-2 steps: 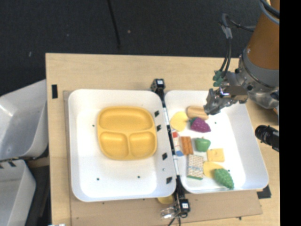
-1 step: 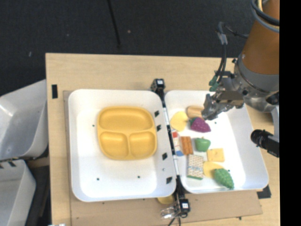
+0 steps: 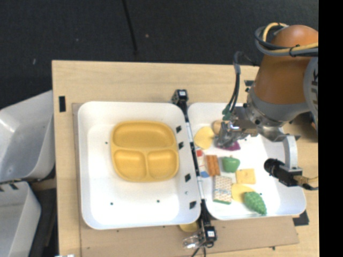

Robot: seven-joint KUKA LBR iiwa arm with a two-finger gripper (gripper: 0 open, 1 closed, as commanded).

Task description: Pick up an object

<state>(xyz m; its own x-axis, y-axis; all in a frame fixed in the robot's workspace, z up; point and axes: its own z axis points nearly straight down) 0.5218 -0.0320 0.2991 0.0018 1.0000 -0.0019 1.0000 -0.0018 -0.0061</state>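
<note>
Overhead, two white bins sit side by side on the desk. At 9 o'clock, the left bin holds a yellow divided tray. At 3 o'clock, the right bin holds small toys: a pale yellow disc, an orange block, a green pepper, a yellow square, a patterned card and a bumpy green piece. The hand hangs low over the bin's 11 o'clock part, just beside the disc; whether it grips anything I cannot tell.

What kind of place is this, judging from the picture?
Probably a robot lab bench set up for picking trials: a grey arm reaches over two white bins, one with a yellow tray, the other with small toy foods.
</note>
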